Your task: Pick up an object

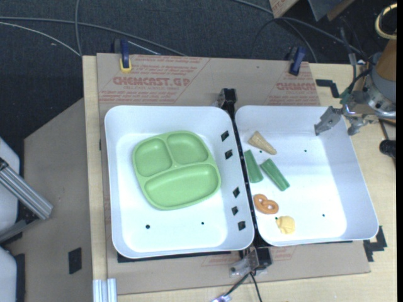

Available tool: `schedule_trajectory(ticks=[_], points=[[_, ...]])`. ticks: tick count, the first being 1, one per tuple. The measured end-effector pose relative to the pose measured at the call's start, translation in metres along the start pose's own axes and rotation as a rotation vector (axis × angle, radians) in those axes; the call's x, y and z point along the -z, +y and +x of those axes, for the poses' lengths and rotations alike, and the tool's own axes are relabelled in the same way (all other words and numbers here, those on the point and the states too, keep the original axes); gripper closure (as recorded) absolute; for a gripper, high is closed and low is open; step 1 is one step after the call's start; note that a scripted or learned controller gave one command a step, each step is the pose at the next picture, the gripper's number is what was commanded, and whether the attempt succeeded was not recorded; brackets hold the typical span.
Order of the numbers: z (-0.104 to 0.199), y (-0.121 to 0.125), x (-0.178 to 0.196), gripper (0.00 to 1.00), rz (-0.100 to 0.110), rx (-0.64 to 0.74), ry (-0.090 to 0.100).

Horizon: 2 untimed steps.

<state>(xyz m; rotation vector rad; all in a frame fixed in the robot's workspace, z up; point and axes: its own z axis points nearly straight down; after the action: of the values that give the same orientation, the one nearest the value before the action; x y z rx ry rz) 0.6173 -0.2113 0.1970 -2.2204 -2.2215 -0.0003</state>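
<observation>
Several small objects lie along the left side of the right bin (334,187): a beige cone (262,143), a green stick (253,167), a second green stick (275,174), an orange pretzel (265,204) and a yellow lump (286,224). My gripper (340,123) hangs over the bin's far right corner, well away from all of them. It is open with nothing between its fingers.
In the left bin (126,222) lies a green divided plate (176,168). A black divider (234,162) with clips runs between the bins. Blue clamps (126,55) (296,58) hold the cardboard at the back. Cables trail over the dark floor behind the bench.
</observation>
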Motion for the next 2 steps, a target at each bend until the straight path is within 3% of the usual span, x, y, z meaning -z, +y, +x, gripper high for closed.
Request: schedule_trajectory(ticks=[2], points=[[0.006, -0.010, -0.091, 0.00, 0.004, 0.000, 0.001]])
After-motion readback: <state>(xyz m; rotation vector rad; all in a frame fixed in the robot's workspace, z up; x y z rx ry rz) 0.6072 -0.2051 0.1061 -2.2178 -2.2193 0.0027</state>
